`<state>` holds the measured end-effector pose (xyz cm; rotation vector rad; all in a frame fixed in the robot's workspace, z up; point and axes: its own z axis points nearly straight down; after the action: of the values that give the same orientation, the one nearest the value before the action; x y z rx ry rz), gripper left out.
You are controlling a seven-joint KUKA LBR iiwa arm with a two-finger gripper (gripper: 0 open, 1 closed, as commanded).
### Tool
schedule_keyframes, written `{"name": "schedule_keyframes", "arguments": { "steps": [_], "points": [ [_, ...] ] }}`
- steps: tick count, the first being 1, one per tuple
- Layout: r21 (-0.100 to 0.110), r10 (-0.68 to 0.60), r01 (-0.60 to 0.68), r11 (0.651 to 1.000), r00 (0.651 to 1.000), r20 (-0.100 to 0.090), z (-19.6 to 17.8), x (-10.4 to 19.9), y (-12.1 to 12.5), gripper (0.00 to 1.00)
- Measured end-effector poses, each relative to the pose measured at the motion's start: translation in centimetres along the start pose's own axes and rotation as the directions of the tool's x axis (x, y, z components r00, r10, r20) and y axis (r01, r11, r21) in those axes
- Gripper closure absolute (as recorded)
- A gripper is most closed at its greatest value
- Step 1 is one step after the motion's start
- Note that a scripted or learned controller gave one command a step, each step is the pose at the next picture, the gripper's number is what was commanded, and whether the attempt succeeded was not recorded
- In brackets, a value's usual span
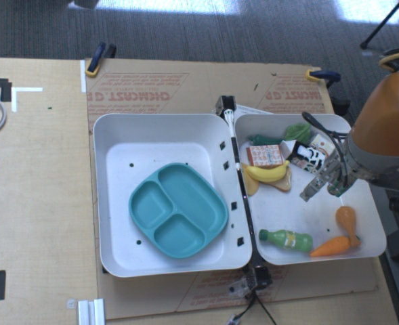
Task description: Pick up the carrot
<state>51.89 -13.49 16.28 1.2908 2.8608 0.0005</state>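
Claw open and unladen above right bin, carrot well below it.

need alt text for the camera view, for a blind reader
The end effector hovers over the right bin, above the carrot lying by a green bottle. The left bin holds a teal divided plate.
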Motion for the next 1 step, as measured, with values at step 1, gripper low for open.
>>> {"name": "schedule_keyframes", "arguments": {
  "steps": [1],
  "points": [
    [0.000,0.000,0.000,1.000,1.000,0.000,0.00,0.00,-0.01,0.00]
  ]
}}
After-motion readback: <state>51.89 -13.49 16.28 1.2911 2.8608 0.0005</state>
